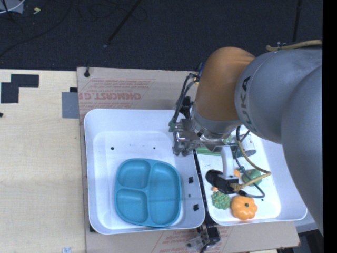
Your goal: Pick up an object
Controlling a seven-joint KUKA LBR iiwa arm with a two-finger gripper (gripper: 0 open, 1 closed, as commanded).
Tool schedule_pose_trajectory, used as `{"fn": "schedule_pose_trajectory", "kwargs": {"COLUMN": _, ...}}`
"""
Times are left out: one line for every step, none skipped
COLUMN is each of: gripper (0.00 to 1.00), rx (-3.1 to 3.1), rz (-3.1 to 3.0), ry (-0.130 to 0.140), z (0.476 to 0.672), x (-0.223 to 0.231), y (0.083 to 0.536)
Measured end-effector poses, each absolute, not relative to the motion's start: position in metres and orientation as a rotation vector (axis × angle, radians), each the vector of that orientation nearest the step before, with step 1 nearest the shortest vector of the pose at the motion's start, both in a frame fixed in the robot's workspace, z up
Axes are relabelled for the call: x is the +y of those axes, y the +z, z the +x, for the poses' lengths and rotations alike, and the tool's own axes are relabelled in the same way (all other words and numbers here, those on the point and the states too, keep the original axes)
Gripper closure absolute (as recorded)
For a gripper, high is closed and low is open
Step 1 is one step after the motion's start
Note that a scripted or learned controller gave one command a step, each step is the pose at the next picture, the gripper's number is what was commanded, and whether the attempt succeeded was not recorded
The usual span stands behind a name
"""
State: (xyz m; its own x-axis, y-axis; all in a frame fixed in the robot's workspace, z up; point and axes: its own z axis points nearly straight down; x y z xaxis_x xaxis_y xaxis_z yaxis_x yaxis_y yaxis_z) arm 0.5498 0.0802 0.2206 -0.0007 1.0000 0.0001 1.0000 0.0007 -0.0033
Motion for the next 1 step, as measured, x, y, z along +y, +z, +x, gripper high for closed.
{"fn": "schedule_pose_trajectory", "kwargs": {"gripper": 1.00, "rx": -2.219, "rz": -2.221, "ry": 0.002, "z": 0.5463, "x": 0.0770, "y": 0.2357}}
